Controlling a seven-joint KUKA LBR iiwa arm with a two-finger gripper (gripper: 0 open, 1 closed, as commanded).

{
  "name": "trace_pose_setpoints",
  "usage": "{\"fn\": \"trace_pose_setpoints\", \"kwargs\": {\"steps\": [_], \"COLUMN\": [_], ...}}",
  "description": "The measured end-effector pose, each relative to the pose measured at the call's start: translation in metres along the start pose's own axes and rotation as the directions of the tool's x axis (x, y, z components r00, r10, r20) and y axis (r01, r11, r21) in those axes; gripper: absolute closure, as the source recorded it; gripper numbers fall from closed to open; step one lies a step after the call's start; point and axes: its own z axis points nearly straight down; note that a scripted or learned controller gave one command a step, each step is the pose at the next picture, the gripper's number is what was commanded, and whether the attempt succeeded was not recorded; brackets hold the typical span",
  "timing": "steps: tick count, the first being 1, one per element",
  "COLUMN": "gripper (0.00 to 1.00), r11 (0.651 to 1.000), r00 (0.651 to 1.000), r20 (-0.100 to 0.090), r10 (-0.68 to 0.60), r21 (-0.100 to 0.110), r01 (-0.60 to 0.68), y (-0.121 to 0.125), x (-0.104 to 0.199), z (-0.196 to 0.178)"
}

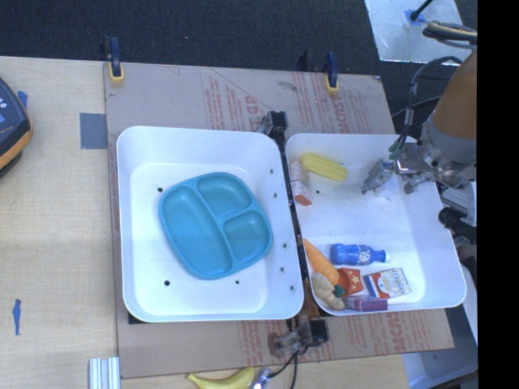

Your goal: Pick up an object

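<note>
In the right bin [422, 225] lie a yellow corn cob [323, 167] at the far left, a blue bottle [358, 255] nearer the front, an orange carrot [317, 259] along the left wall, a red and white carton [375, 284] and a purple piece [366, 304] at the front. My gripper [392, 175] hangs over the far right part of this bin, right of the corn and apart from it. Its fingers are spread, with nothing between them.
The left bin [138, 217] holds a blue divided plate [215, 224]. A small tube [298, 182] lies by the wall between the bins. A banana [220, 378] lies on the bench in front, and a dark device [12, 128] sits at the far left.
</note>
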Motion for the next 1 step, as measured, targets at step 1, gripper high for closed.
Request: {"fn": "trace_pose_setpoints", "kwargs": {"steps": [1], "gripper": [0.00], "r11": [1.000], "r00": [1.000], "r20": [-0.001], "r10": [-0.002], "r21": [0.000], "r01": [0.002], "y": [0.0458], "x": [-0.0309], "z": [0.0612]}}
